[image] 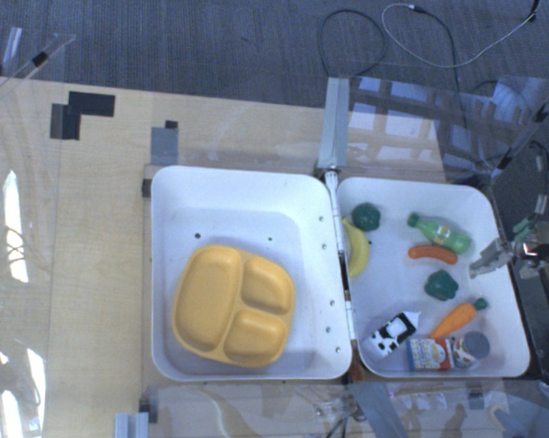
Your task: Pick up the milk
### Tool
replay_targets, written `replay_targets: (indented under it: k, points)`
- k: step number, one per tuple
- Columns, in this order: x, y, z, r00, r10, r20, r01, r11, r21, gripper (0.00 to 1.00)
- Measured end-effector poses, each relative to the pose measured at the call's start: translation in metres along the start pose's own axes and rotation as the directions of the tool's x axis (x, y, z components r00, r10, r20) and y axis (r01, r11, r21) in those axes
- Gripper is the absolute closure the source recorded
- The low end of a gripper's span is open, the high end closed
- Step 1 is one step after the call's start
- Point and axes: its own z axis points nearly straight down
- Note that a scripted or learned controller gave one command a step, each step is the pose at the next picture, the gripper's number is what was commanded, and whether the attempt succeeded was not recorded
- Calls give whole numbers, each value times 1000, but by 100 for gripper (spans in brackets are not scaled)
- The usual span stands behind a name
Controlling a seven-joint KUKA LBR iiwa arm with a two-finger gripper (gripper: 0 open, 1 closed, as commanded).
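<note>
Two white bins: left bin [164, 254] holds one yellow divided tray [234, 304]; right bin [504, 269] holds the small items. Gripper [493, 258] sits at the right bin's right rim, nothing visibly held; opening cannot be told. Counted: one banana [356, 248], one green bottle [440, 233], one carrot [456, 319], one sausage [433, 254], one juice carton [429, 355], one grey can [475, 345], two green veg [366, 217]. One milk [395, 333], cow-patterned carton, lies at the right bin's near-left corner, just beside the juice carton; probably light, stiff, smooth-sided; grasp across its narrow flat sides.
</note>
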Motion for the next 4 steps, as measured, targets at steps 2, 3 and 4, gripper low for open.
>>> replay_targets:
  k: [2, 3, 4]
  points:
    - [106, 10, 165, 995, 95, 0, -95, 995, -9, 0]
    - [99, -10, 164, 1000, -28, 1, 29, 999, -15, 0]
    - [100, -6, 152, 1000, -32, 1, 32, 999, -23, 100]
